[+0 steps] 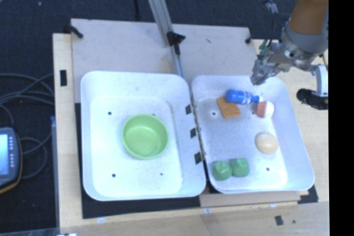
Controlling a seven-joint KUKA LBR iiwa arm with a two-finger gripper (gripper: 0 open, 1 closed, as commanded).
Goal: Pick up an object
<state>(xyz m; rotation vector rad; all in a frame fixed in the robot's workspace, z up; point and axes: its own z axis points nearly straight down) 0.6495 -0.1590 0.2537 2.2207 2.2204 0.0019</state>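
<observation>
The right bin [287, 174] holds a blue bottle with a white cap [240, 97], an orange block [228, 108], a small red and white piece [264, 109], a cream egg-shaped object [266, 143] and a green two-lobed piece [230, 168]. My gripper [258, 79] hangs over the bin's far right corner, just above and right of the blue bottle, pointing down. Nothing shows between its fingers.
A green bowl [145, 136] sits in the middle of the left bin [99, 91]. A slanted metal pole [157, 0] rises behind the bins, its foot near the divider. A handheld device [8, 155] and cables lie off the bench at left.
</observation>
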